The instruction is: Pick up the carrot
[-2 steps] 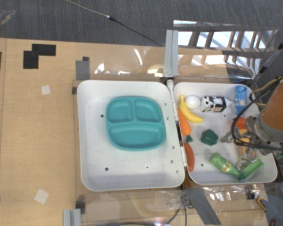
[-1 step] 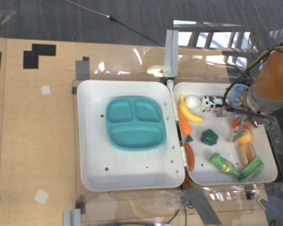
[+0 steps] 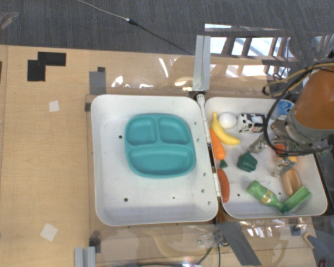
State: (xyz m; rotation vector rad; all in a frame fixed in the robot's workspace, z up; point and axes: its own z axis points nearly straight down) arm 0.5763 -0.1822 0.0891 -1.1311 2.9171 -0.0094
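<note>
tabletop [image 3: 39, 166]: bare wood, far left; a few pale tape bits, black marks at top. Carries both bins.
L bin [image 3: 108, 204]: shallow, white. Teal tray [image 3: 158, 144] sits mid-bin, 3 compartments, nothing in them. Prob. a drop spot, not needed for a plain pick.
divider [image 3: 209, 149]: the two bin rims meet here. Carrot lies right against it.
carrot [image 3: 219, 148]: R bin [image 3: 317, 207], hard up on its left wall, long axis running roughly near-far. Orange, darker green end toward the viewer. Looks to have been dropped loose w/ the rest, not arranged.
neighbours: banana [image 3: 224, 132] touching or overlapping the carrot's upper part; white ball [image 3: 227, 119] just past that; red sausage-like item [image 3: 223, 184] below, same wall. Green pepper [image 3: 246, 162] near, to the right. Green bottle [image 3: 263, 193] and bun-like item [image 3: 291, 181] lower right.
arm [image 3: 317, 107]: orange band over R bin's right half, wrist pointing down into the bin.
gripper [image 3: 278, 149]: low over the bin's right-centre, by a small orange bit. Fingers: can't tell if apart or together, wrist hides them.
carrot vs fingers: well apart. Carrot is left of the gripper, pepper between them. Nothing seen held.
judgement: wall + banana crowd the carrot; approach along its length likely the only clean way in.
</note>
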